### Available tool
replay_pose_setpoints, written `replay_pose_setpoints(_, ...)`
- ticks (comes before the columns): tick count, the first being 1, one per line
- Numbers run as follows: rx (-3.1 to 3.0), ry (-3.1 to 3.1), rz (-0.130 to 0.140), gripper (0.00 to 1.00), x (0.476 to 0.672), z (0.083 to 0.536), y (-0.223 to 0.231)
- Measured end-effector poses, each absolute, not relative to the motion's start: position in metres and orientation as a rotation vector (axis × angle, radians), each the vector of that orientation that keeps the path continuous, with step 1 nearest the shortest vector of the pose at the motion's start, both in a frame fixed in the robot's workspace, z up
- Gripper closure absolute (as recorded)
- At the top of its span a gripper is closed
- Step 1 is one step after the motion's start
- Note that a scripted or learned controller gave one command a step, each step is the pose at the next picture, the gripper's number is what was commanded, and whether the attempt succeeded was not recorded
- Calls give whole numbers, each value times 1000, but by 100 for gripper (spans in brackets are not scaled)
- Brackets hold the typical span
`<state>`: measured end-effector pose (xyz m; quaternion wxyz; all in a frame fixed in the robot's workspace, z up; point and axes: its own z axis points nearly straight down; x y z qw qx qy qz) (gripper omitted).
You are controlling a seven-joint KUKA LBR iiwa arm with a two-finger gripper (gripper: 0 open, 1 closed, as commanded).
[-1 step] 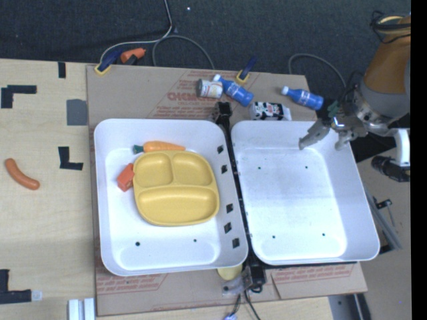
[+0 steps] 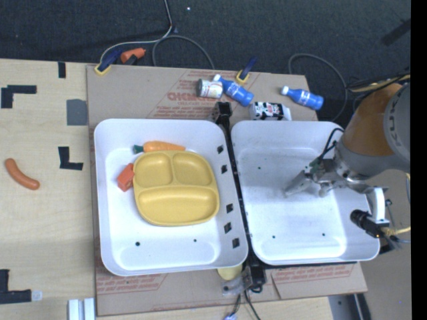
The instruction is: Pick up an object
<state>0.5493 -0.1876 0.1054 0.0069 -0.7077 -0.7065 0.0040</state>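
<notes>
Currently I see the gripper [image 2: 293, 189] low over the right bin [image 2: 267, 245], fingers slightly parted, nothing between them. Yellow tray [image 2: 177, 189] sits in left bin [image 2: 160, 259].

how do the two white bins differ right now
The left bin carries a yellow divided plate with a carrot and another orange piece tucked against it; the right bin has none of these. The tool reaches down into the right bin, not the left bin. Both are shallow, white and roughly square, sitting side by side.
</notes>
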Motion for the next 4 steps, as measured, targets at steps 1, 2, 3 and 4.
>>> replay_pose_setpoints(1, -2217, -2232, 0, 0, 593, 85, -119)
replay_pose_setpoints(2, -2234, -2219, -2, 0, 501, 88, -201)
replay_pose_setpoints(3, -2210, -2232, -6, 0, 553, 95, -116)
replay_pose_setpoints(4, -2220, -2227, -1, 0, 610, 86, -100)
